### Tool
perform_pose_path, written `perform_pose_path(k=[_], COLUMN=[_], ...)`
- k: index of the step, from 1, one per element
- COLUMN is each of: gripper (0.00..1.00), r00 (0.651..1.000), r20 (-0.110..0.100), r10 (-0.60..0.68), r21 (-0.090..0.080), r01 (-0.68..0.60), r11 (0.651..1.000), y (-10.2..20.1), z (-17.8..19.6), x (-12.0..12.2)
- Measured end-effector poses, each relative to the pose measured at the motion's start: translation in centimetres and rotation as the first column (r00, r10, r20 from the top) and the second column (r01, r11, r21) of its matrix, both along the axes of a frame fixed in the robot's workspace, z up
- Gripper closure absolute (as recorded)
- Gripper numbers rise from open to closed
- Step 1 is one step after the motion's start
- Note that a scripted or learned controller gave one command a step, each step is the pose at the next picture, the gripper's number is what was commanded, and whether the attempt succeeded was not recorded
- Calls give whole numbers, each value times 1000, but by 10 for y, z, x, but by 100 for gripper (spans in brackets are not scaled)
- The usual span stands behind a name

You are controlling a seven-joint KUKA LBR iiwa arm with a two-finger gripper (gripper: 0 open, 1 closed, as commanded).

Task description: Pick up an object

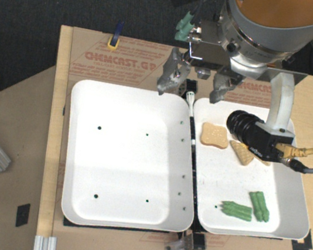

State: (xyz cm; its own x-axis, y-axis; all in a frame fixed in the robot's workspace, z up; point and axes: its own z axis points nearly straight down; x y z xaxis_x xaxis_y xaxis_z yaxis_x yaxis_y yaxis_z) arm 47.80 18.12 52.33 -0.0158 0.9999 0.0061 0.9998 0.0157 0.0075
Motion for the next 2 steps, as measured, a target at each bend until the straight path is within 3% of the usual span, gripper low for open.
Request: perform_pose_path(k=[1,2], gripper=[100,100], r00=[1000,1000], r20=[-2,1], r10=[-14,-12], r21=[-5,-4], r01=[14,12], r11=[1000,1000], y=[-7,-7], z=[8,18], x=[2,2])
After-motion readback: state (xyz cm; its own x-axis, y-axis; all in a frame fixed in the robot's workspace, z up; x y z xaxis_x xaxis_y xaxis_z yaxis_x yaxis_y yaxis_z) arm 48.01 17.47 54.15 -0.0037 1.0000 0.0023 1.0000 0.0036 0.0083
